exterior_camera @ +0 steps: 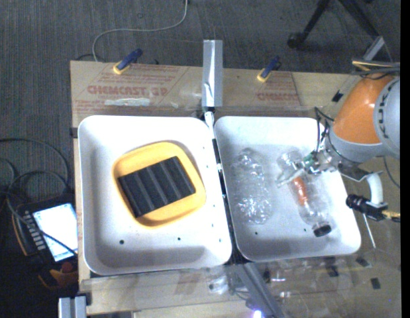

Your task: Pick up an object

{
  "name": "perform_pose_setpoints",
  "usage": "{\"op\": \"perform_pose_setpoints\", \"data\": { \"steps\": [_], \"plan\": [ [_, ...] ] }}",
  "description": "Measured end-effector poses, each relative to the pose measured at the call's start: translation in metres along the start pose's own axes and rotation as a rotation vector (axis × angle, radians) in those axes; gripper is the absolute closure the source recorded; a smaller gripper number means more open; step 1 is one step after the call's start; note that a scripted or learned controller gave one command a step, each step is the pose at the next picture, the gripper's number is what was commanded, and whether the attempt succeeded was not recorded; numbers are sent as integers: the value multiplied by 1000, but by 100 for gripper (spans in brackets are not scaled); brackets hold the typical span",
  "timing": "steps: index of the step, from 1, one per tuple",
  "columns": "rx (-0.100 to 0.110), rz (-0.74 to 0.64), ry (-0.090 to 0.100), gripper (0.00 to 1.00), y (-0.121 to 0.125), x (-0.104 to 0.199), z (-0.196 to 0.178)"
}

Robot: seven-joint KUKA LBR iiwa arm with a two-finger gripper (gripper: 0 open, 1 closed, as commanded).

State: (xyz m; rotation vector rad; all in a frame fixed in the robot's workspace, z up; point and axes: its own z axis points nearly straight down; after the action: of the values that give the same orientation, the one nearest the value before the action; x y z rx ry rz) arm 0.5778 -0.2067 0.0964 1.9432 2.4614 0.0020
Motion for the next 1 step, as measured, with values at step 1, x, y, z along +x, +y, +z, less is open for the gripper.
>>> {"op": "perform_pose_setpoints", "data": {
  "steps": [1],
  "plan": [
    [-3,-1,1,100,1,1,-10]
  ]
}}
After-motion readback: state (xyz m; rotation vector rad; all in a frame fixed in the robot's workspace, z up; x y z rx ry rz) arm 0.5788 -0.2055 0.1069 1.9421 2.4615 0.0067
